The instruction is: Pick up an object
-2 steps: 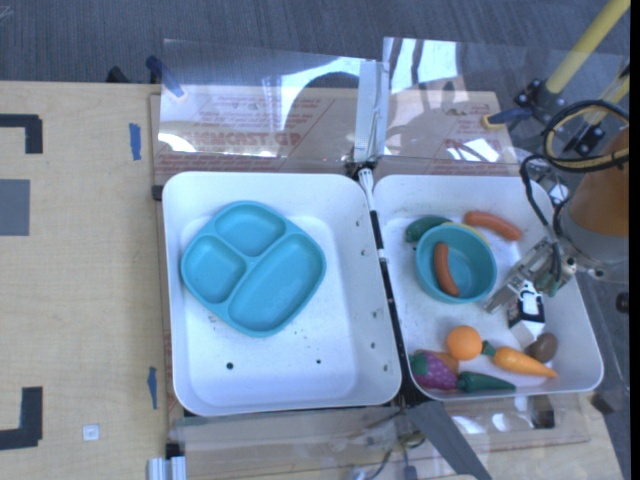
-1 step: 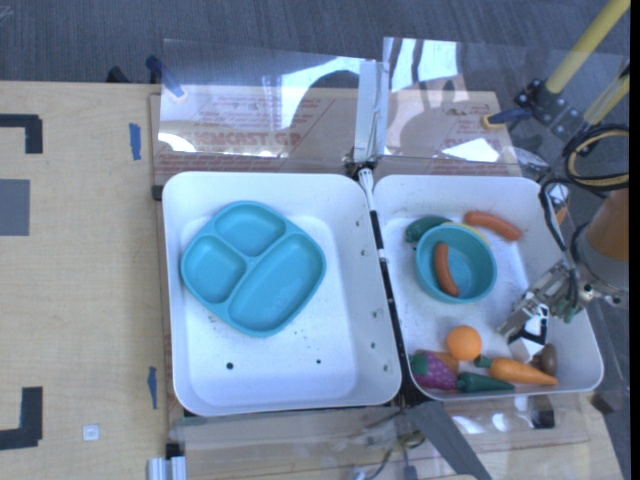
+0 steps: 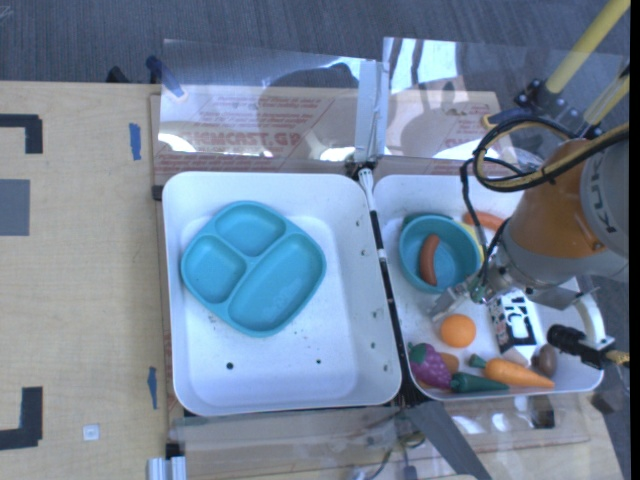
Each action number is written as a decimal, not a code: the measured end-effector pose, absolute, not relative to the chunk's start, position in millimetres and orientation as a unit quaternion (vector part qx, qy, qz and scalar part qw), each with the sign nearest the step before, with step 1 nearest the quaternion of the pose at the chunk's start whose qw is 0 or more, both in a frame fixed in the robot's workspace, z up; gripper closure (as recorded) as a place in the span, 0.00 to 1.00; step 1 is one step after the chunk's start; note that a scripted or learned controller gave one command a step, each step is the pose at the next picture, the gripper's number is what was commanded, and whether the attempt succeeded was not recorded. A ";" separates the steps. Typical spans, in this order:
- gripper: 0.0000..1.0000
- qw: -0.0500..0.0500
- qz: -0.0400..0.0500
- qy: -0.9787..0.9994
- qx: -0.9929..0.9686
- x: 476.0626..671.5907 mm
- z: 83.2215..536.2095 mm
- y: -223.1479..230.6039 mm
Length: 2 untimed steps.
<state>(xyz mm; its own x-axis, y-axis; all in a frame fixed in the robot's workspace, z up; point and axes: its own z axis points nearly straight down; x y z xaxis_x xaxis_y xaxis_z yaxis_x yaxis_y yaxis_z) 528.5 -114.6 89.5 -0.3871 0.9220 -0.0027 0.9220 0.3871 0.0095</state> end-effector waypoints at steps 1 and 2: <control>0.00 0.002 0.000 0.729 0.684 629.2 87.4 -130.5; 0.00 -0.019 -0.026 0.696 0.717 651.9 86.6 -121.0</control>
<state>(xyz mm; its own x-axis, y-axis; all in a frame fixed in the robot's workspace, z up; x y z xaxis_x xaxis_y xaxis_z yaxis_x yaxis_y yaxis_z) 651.9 -121.0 86.6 0.0298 0.9995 -0.0106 0.9975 -0.0304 -0.0639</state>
